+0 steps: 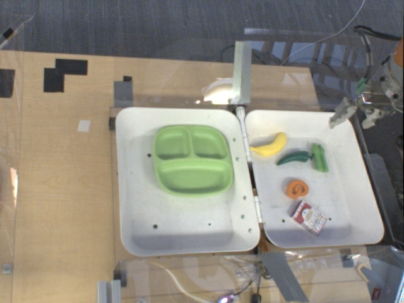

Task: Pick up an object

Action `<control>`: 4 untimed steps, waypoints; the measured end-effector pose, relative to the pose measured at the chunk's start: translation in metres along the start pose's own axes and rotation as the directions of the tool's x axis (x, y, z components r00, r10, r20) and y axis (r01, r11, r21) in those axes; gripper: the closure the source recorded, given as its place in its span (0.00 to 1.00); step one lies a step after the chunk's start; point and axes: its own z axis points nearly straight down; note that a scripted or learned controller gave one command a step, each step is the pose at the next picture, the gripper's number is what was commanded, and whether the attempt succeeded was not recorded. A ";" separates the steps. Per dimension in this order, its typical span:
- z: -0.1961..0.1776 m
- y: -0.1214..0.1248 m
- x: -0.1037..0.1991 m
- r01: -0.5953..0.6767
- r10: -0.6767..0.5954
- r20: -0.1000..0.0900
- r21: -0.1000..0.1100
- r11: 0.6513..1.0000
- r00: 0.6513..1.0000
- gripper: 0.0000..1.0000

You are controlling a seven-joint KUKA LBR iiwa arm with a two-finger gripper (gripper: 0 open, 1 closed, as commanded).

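Observation:
The right bin (360,188) holds a yellow banana (268,145), a dark green pepper-like piece (293,158), a lighter green vegetable (319,158), an orange ring (297,189) and a red and white packet (308,218). My gripper (353,116) hovers over that bin's far right corner, well apart from all of them. It is open, its two fingers spread with nothing between them.
In the left bin (136,188) lies a green divided plate (192,160). A raised divider (248,169) runs between the two bins. A metal post (242,71) stands behind them, and cables hang at the far right near the arm.

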 end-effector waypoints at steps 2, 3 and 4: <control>0.172 -0.021 -0.016 -0.189 0.189 -0.002 -0.002 0.982 0.982 0.00; 0.160 -0.019 -0.015 -0.186 0.186 -0.001 -0.007 0.982 0.983 1.00; 0.160 -0.019 -0.015 -0.186 0.186 -0.001 -0.006 0.982 0.982 0.00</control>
